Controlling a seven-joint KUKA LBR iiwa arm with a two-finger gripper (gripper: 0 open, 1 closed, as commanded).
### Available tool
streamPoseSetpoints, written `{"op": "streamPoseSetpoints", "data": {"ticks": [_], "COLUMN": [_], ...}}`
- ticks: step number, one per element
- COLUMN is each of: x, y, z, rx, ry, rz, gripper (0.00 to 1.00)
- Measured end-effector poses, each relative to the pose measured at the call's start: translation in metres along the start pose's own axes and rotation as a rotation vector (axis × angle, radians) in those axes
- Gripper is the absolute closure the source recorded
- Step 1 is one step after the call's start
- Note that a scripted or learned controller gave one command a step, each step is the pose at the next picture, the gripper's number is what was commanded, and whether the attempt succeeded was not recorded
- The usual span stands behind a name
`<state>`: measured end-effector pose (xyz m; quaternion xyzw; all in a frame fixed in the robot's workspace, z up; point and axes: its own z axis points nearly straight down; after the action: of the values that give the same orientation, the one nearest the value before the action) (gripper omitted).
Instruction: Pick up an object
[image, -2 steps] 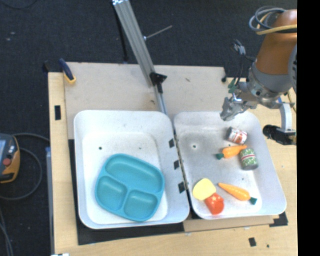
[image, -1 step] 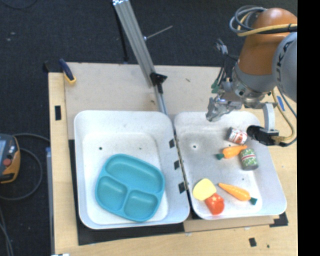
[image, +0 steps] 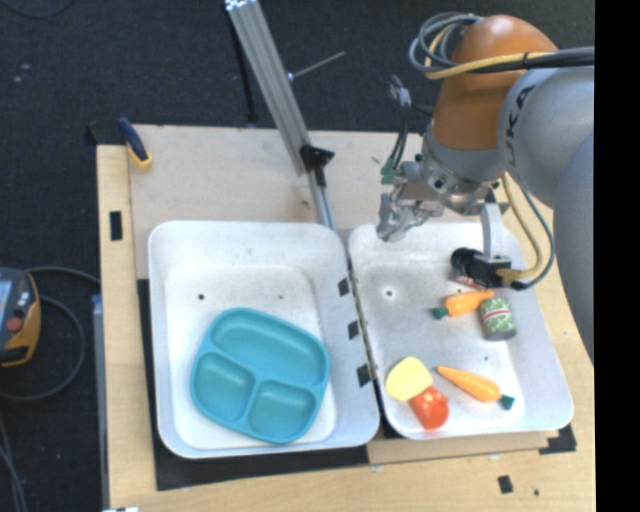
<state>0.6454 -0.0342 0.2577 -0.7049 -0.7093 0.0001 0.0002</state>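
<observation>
— While the carrot (image: 473, 383) lies near the right bin's (image: 540, 400) front edge, beside the yellow piece (image: 408, 377) and red piece (image: 430, 408), the gripper (image: 393, 225) hovers well apart, over the far-left corner.

— Finger state can't be told. The clutter risks a bad pinch.

Even overhead light, soft shadows, slightly soft focus.

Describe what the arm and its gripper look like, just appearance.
The arm is smooth matte grey with a rounded orange band above the wrist. Pale and yellowish cables loop around that band, and more yellowish cable hangs down the arm's side. The gripper is small, grey metal, below a cluttered metal wrist block.
</observation>
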Motion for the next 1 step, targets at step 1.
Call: {"op": "streamPoseSetpoints", "data": {"ticks": [1], "x": [0.054], "y": [-0.0013], "z": [0.0142], "rx": [0.0], "ry": [0.0], "rz": [-0.001], "gripper": [1.0]}}
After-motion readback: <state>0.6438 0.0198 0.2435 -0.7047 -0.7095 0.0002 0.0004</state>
